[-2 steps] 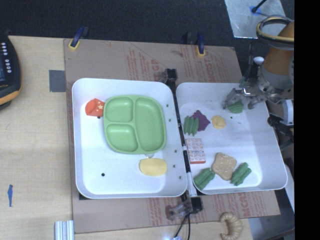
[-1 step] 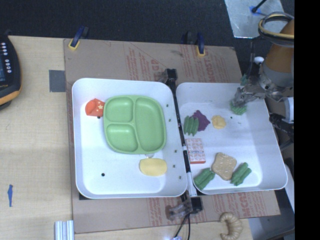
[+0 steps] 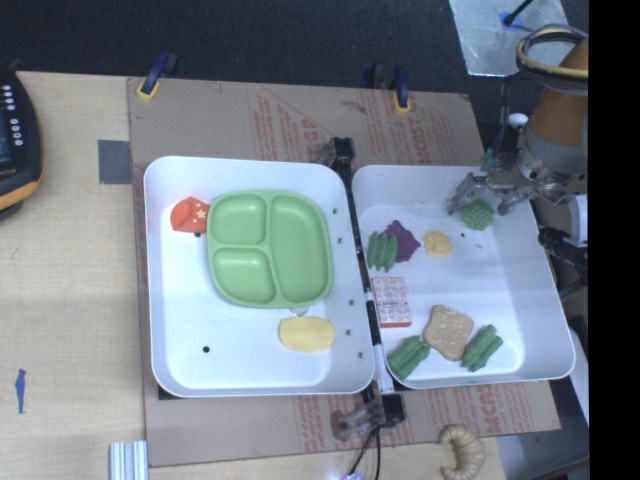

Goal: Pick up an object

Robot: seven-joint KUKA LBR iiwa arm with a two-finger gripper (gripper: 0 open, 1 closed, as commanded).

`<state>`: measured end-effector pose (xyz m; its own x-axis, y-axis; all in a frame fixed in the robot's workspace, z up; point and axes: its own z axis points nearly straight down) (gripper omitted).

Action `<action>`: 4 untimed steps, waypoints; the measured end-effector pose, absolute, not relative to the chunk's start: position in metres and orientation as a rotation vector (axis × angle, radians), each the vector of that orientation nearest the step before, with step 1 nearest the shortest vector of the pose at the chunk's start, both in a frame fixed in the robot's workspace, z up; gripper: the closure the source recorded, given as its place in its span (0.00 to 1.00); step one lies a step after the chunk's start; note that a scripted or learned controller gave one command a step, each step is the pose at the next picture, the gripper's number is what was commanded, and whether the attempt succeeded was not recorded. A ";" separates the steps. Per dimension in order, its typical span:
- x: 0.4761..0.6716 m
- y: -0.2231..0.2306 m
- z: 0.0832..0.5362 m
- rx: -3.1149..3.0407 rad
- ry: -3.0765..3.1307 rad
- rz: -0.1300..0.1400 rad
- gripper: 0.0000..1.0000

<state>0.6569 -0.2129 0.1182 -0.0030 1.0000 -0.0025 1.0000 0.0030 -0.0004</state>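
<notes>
In the right bin's [image 3: 520,358] far corner the gripper [image 3: 483,204] sits with its fingers closed around a small green toy vegetable [image 3: 478,215], which looks light, bumpy and stiff, best pinched across its narrow middle.

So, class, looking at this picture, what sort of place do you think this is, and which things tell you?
Most likely a robotics lab test bench: a robot arm's gripper reaches over two white bins of toy food, cardboard is fixed down with clamps, and a control pendant lies nearby.
</notes>
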 end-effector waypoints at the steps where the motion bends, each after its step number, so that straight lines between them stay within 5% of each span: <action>1: 0.656 -0.211 0.091 2.217 2.230 -0.007 0.00; 3: 0.656 -0.211 0.092 2.217 2.230 -0.005 0.00; 4: 0.657 -0.212 0.103 2.215 2.232 -0.007 1.00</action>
